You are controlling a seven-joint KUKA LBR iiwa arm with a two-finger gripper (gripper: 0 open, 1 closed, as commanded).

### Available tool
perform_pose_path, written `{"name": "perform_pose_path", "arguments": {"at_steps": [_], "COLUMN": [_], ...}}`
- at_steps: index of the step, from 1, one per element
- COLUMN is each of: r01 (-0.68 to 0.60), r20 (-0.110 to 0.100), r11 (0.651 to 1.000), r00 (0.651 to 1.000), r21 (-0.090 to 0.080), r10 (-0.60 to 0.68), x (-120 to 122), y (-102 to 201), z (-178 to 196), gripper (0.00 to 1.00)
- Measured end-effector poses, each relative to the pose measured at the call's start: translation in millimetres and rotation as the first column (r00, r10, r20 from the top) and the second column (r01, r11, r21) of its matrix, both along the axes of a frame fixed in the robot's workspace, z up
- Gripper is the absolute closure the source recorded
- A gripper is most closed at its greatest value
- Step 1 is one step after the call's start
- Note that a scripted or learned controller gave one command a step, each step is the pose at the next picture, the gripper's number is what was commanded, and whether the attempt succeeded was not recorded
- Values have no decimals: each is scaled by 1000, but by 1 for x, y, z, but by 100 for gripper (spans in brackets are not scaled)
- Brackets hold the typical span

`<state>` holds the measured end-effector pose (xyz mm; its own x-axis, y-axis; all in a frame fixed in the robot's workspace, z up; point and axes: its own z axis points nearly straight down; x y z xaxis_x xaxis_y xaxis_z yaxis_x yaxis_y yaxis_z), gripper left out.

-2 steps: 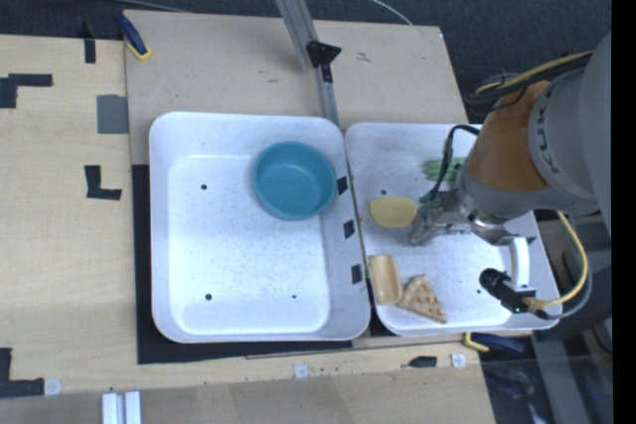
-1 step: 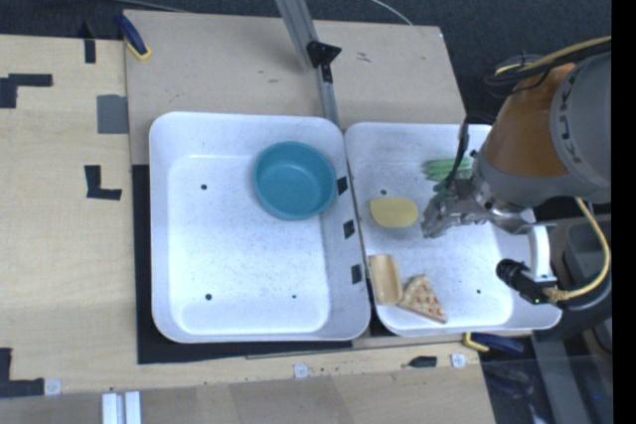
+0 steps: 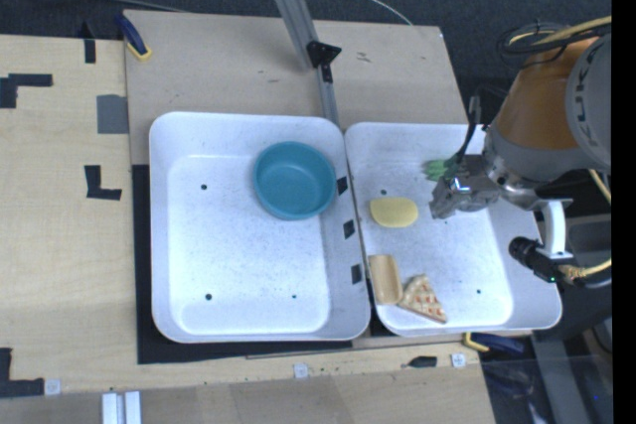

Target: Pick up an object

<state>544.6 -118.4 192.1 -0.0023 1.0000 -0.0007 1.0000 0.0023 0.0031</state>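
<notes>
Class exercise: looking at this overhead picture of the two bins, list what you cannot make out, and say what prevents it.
1. Gripper, camera view: too small and blurred to tell how its fingertips stand.
2. Green object, camera view: partly covered by the gripper, so its shape is unclear.
3. Tan item, camera view: too small to identify; it lies beside the bin wall.

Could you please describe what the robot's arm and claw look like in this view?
The arm is bulky and rounded, grey with a wide orange band above the wrist. Yellow and dark cables loop over its top. The claw is small, metallic grey and dark.
</notes>
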Motion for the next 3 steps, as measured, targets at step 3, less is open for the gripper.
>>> {"name": "perform_pose_path", "arguments": {"at_steps": [3], "r01": [-5], "r20": [-6], "r11": [1000], "r00": [1000], "r21": [2], "r10": [5], "x": [-11], "y": [123], "z": [52], "gripper": [100]}}
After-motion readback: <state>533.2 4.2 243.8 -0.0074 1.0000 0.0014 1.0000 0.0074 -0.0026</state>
